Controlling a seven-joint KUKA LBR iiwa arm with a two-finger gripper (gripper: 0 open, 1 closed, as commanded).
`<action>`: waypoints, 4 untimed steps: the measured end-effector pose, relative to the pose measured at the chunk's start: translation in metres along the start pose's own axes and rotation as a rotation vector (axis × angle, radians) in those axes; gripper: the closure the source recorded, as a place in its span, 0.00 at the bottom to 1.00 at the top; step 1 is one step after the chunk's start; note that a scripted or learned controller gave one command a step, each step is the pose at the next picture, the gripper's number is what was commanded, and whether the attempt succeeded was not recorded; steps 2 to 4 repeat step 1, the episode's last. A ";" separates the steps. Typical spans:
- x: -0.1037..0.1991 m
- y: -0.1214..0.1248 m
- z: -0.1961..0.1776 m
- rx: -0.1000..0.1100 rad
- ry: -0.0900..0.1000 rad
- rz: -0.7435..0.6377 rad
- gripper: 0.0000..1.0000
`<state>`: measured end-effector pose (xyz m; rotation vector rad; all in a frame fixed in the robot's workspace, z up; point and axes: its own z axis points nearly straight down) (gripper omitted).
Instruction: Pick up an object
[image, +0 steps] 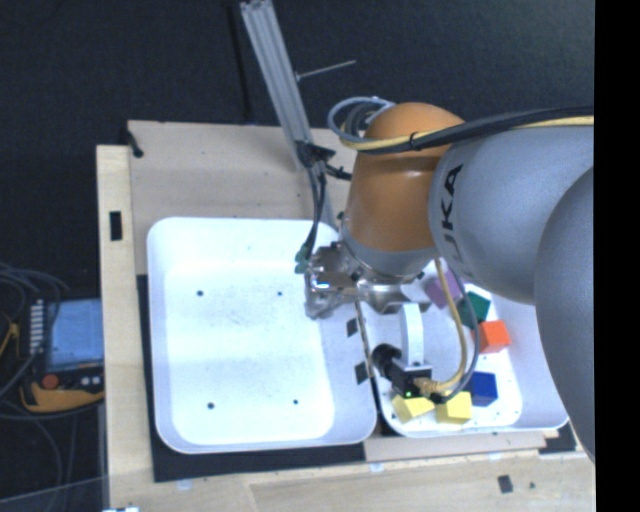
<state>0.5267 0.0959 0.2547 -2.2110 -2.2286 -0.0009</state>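
Note:
My gripper hangs under the orange wrist band, above the dividing rims between the two bins. The right bin holds several small blocks. A purple one and a green one are partly hidden by the arm. An orange block lies by the right side, and a blue block, a yellow block and a yellow-green block lie near the front rim. I see nothing held in the gripper.
The left bin is a bare white tray to the gripper's left. The big grey arm covers most of the right bin's far half. A slanted metal rail rises behind the bench. A blue box with cables lies off the bench at left.

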 end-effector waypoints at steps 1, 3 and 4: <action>-0.003 0.001 0.000 -0.002 -0.001 0.006 0.00; -0.003 0.001 0.000 -0.002 -0.001 0.006 0.00; -0.003 0.001 0.000 -0.002 -0.001 0.006 0.00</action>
